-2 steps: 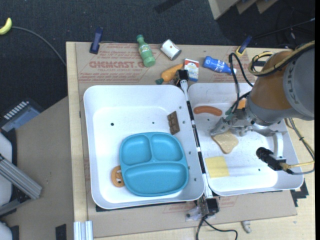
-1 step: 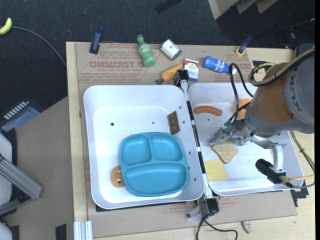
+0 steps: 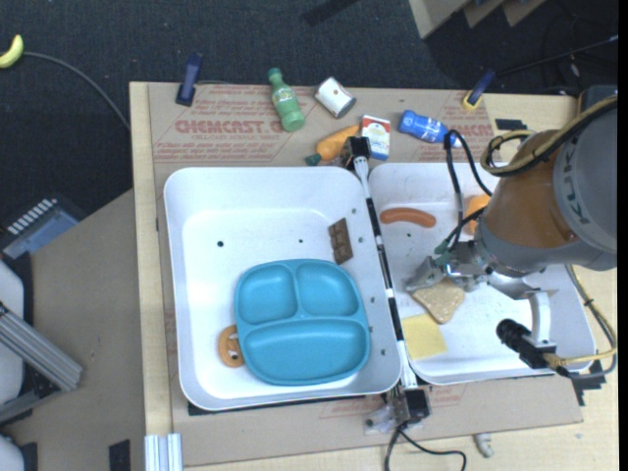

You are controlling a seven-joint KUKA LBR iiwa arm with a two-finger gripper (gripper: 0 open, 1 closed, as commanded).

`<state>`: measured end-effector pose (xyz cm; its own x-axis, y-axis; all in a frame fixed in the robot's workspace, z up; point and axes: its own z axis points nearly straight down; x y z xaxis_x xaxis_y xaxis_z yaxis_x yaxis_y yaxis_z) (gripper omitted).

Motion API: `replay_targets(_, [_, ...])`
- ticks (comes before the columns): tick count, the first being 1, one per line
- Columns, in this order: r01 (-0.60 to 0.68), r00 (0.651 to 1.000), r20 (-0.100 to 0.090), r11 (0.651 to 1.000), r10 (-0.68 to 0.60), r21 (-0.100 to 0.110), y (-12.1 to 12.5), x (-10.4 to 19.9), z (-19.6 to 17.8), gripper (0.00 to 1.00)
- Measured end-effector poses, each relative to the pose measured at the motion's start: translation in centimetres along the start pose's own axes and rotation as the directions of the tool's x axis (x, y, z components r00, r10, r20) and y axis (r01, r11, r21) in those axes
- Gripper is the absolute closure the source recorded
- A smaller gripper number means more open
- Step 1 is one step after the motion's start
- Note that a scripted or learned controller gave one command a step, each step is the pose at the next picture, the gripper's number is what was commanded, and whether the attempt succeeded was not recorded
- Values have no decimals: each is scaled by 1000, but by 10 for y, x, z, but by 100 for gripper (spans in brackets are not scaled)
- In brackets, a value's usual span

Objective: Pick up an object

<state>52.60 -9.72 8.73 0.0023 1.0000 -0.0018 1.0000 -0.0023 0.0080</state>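
Overhead, red lettering on the brown board (image 3: 235,124) under the bins reads "CHEMCAST". That board lies on a pale bench (image 3: 118,292), with dark carpet (image 3: 147,18) beyond and a yellow-tipped cable (image 3: 12,51) at the far left.

Loose on the board behind the bins sit a green bottle (image 3: 286,101), a small white can (image 3: 335,96), a blue can (image 3: 423,126), a little white carton (image 3: 375,135) with red on it, and an orange piece (image 3: 334,145) beside it. Two blue clips (image 3: 188,78) grip the board's back edge.

My left bin (image 3: 196,263) holds a blue divided plate (image 3: 299,320), a small brown pretzel (image 3: 231,346) tucked at the plate's left edge, and a brown chocolate piece (image 3: 340,240) near the divider.

My right bin (image 3: 559,356) holds a sausage (image 3: 407,218), a tan toast slice (image 3: 441,301), a yellow cheese slice (image 3: 424,338), and something orange (image 3: 475,205) partly behind my arm. My gripper (image 3: 447,268) hangs low just above the toast's upper edge; whether my jaws are wide or closed I cannot tell.
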Motion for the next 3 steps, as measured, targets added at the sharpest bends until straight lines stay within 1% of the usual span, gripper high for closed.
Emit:
replay_targets(1, [0, 1000, 0, 1000, 0, 0, -2, 3, 0, 0])
replay_targets(2, [-1, 1000, 0, 1000, 1, -2, -1, 3, -10, 100])
replay_targets(3, [-1, 1000, 0, 1000, 1, -2, -1, 3, -10, 0])
